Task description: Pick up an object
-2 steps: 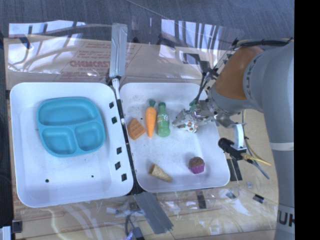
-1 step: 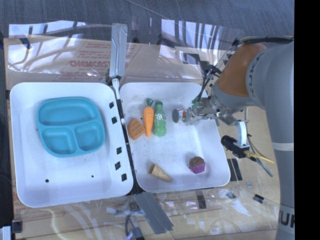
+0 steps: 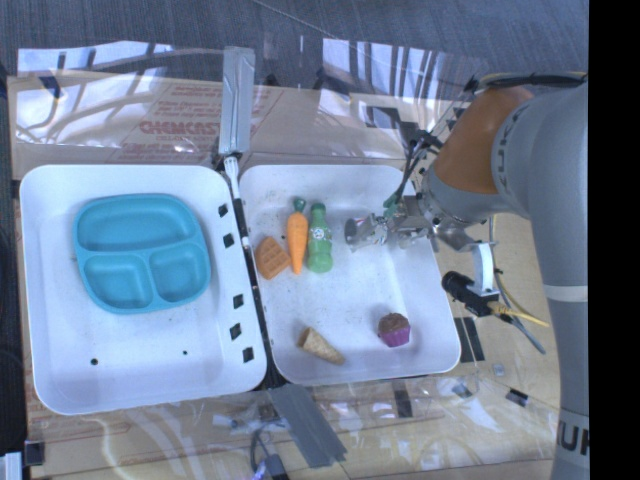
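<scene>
The end effector point(image 3: 362, 231) hovered inside the right bin point(image 3: 420, 183), beside the green toy bottle point(image 3: 319, 238); its finger state could not be determined. The bottle lay touching one toy carrot point(image 3: 297, 240). It appeared light, rigid and slippery; grasping across its body was advisable. One waffle point(image 3: 271, 257), one cone point(image 3: 319, 345) and one cupcake point(image 3: 394, 329) were present.

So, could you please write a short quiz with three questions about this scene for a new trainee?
1. True or false: the blue tray lies in the left bin.
2. What stands right beside the carrot? A) green bottle B) cupcake C) cone
3. Fill in: the gripper hovers over the ____ bin.

Key: 1 true; 2 A; 3 right.
</scene>
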Controlling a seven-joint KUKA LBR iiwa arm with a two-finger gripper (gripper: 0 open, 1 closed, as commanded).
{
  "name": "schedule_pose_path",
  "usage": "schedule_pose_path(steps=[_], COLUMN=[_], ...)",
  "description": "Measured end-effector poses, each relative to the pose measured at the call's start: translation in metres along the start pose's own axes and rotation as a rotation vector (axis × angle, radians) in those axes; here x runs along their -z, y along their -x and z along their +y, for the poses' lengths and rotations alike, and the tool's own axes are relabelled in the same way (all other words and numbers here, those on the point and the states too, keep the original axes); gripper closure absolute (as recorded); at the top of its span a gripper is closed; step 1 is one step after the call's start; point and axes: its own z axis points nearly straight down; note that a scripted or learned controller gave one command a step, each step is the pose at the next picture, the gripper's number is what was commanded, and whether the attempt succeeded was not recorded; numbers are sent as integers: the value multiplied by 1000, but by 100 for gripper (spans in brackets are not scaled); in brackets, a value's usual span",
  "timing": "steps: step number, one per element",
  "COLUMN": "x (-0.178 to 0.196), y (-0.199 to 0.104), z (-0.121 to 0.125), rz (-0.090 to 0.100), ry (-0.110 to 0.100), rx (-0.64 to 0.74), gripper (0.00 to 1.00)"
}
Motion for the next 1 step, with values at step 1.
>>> schedule_pose_path(steps=[1], x=[-49], y=[-2], z=[68], rz=[10], ry=[-20], rx=[-6], gripper=[0])
